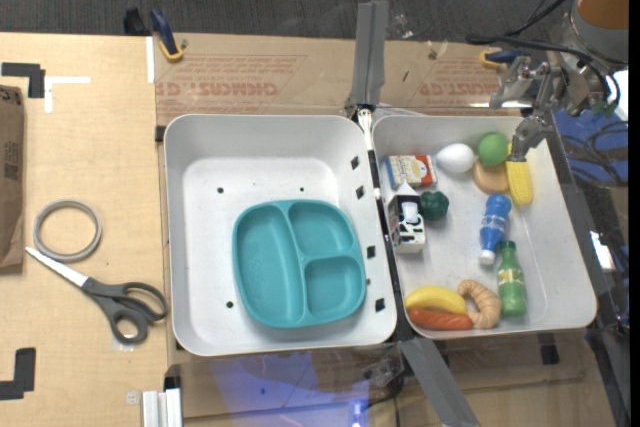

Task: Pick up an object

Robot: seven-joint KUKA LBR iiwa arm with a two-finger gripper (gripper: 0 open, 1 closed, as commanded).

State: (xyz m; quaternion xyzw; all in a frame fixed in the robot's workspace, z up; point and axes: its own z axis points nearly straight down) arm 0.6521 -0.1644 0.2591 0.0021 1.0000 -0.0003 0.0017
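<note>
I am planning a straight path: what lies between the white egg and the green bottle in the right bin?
In the camera view, the blue bottle lies between the white egg and the green bottle.

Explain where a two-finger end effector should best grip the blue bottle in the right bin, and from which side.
Probably across the blue bottle's middle, from above. It lies flat and slanted, white cap toward the green bottle, with bare floor along both long sides for the fingers.

Wooden bench (90, 105) — two white bins (190, 215), scissors (105, 293), tape roll (67, 228), cardboard sheet (260, 75)
</note>
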